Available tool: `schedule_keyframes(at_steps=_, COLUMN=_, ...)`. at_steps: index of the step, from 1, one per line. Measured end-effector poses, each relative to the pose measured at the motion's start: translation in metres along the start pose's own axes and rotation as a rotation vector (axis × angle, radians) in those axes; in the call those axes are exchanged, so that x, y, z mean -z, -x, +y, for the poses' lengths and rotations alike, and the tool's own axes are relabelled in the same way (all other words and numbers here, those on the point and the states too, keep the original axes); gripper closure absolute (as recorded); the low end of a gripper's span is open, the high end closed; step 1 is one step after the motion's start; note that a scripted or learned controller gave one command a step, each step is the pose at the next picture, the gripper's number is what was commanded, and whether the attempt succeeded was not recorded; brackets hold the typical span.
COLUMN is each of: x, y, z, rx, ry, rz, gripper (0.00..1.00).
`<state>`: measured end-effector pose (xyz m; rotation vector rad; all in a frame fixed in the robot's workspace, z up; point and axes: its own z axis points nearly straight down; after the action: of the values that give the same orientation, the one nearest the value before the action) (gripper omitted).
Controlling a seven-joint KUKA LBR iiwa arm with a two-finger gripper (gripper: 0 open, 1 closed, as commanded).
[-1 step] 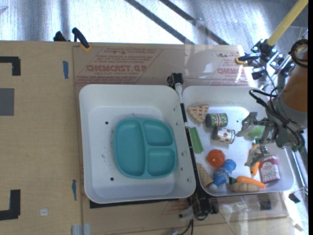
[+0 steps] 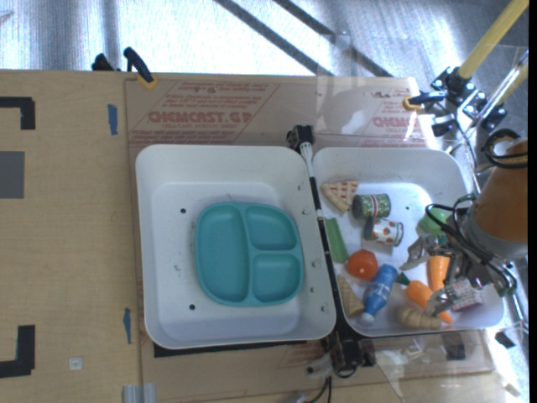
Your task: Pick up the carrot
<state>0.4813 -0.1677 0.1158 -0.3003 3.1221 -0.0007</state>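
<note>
The carrot (image 2: 438, 271) lies in the right bin (image 2: 457, 168) at about four o'clock, right beside the gripper (image 2: 436, 259), which hangs low over it. Nothing looks lifted yet, so I judge the grasp and the raise remain.

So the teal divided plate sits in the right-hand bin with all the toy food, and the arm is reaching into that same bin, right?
Not quite. The camera view shows the teal divided plate alone in the left bin. The toy food, including the carrot, lies in the right bin, and the gripper does reach into that one.
</note>
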Motion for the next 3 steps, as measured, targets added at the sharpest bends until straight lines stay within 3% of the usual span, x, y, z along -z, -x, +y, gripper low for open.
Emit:
schedule_keyframes(at_steps=1, x=0.011, y=0.004, z=0.002, rx=0.004, ry=-0.002, rz=-0.008, gripper=1.00)
schedule_keyframes(at_steps=3, x=0.032, y=0.010, z=0.003, rx=0.008, ry=-0.006, rz=-0.025, gripper=1.00)
